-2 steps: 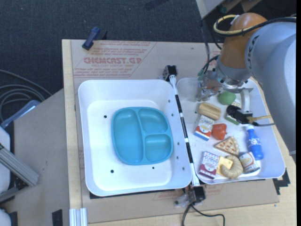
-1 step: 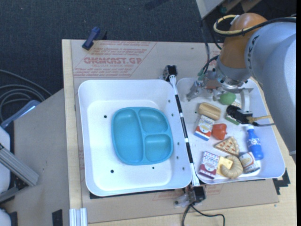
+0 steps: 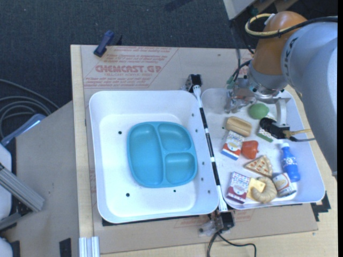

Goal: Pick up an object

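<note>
Two white bins side by side: left bin (image 3: 107,197) with one blue divided plate (image 3: 161,154); right bin (image 3: 313,183) with about ten small toy foods, among them one green ball (image 3: 258,111), one blue bottle (image 3: 289,162). Gripper (image 3: 238,101) over right bin's far corner; fingers' state impossible to tell.

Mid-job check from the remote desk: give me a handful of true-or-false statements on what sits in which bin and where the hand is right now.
1. The blue divided plastic plate lies in the left white bin. True.
2. The small blue bottle lies in the left bin. False: it lies in the right white bin, near its right side.
3. The hand is over the far end of the right bin. True.
4. The green round fruit sits on the blue plate. False: it is in the right bin, beside the hand.
5. The red tomato-like piece lies among the food items in the right bin. True.
</note>
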`<state>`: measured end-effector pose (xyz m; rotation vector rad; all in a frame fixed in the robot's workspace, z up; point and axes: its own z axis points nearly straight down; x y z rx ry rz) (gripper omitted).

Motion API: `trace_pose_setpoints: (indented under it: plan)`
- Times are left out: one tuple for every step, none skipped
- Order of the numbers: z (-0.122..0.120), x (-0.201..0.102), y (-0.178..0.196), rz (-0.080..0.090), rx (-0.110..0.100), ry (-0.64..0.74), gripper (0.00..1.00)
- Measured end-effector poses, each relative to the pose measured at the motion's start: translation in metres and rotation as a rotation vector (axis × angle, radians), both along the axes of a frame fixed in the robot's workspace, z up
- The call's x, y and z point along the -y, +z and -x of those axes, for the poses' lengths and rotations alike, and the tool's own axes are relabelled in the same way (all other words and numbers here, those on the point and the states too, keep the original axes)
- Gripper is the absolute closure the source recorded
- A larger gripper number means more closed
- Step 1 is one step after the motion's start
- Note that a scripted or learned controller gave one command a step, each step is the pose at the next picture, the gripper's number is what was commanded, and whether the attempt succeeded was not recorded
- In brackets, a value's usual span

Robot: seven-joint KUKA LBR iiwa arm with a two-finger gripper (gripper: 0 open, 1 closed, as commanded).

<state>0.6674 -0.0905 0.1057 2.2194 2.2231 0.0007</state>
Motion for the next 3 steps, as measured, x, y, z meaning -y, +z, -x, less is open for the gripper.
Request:
trace_pose_setpoints:
  plan:
    - [0.0,0.0,0.0,0.0,-0.001,0.0,0.0]
    - [0.001,0.003,-0.021,0.0,-0.003,-0.002,0.0]
    - [0.0,0.002,-0.01,0.0,-0.001,-0.001,1.0]
